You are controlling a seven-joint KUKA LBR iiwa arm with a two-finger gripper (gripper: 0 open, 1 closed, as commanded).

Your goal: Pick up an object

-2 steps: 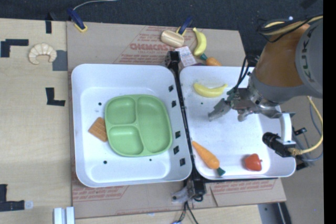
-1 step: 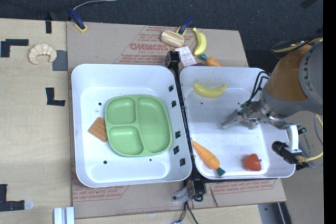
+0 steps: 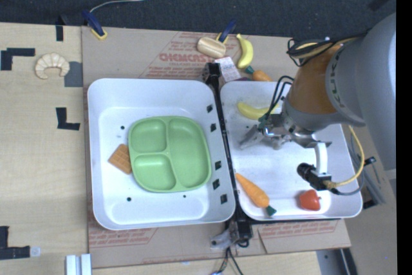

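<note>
Banana [image 3: 251,110] seems the likeliest target, a small yellow curved piece lying flat in the right bin [image 3: 283,199] near its upper left corner, just beside the gripper [image 3: 256,137]; from this slanted view the fingers appear spread and angled down toward the bin floor with nothing between them, though their exact gap is hard to read. The risk, as I judge it, is a close on bare floor just below the fruit, or a finger nudging the smooth curved skin so it slides against the bin wall; a shallow pinch could let it roll out. Farther off in the same bin lie a carrot [image 3: 252,190] and a red tomato-like piece [image 3: 309,200]; the left bin [image 3: 106,203] holds a green divided plate [image 3: 170,152].
</note>
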